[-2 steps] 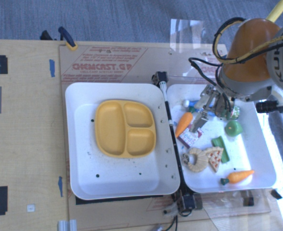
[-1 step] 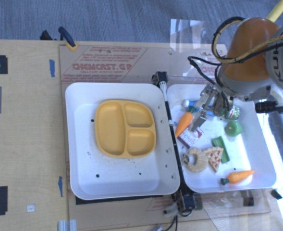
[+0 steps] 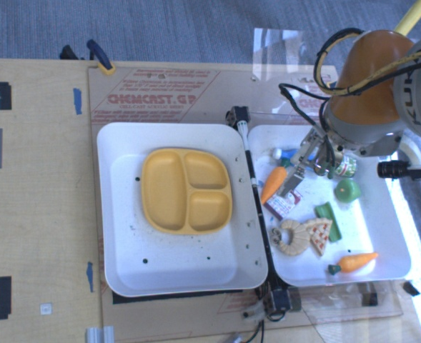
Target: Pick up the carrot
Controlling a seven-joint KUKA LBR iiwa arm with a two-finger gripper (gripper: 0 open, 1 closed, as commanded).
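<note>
On the desk [image 3: 38, 191], the grey-and-orange arm [image 3: 371, 77] reaches from the right over the right-hand bin [image 3: 399, 263], while the left bin [image 3: 117, 263] carries a yellow divided plate [image 3: 185, 190]. The gripper [image 3: 296, 179] hangs at the right bin's left side, its fingers [image 3: 290, 184] spread and grasping nothing. The carrot [image 3: 273, 183] lies just beside them, toward the bins' shared wall, its long axis running steeply from upper right to lower left. A second carrot [image 3: 356, 261] rests well apart near the bin's front corner, so the nearer one looks the likelier target.
</note>
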